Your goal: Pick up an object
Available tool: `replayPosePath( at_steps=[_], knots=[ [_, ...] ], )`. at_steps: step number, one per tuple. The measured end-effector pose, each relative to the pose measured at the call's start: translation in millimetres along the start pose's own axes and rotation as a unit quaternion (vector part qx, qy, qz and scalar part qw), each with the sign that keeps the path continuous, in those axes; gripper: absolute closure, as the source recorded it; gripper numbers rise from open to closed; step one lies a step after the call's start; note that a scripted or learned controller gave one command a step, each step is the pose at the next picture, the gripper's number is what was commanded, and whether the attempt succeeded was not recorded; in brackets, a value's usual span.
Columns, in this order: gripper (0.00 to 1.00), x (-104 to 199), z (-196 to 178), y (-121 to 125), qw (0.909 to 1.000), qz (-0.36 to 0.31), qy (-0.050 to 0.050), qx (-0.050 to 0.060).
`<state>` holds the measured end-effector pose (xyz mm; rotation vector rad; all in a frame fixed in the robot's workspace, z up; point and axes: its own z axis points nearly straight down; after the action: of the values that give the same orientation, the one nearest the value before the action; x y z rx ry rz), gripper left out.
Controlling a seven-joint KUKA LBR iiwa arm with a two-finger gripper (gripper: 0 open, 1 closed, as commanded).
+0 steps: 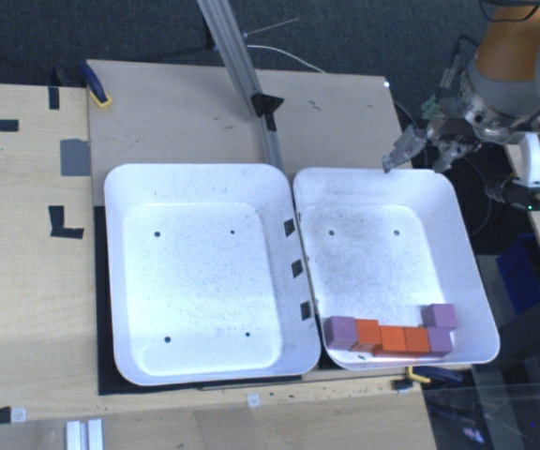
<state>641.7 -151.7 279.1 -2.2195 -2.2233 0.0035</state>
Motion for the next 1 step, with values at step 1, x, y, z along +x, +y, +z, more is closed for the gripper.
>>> replayPosePath(
  at_steps=[1],
  knots=[
    [0.0, 45.1, -68.7, 7.7, 1.0, -0.002, 0.001, -0.004]
  ],
)
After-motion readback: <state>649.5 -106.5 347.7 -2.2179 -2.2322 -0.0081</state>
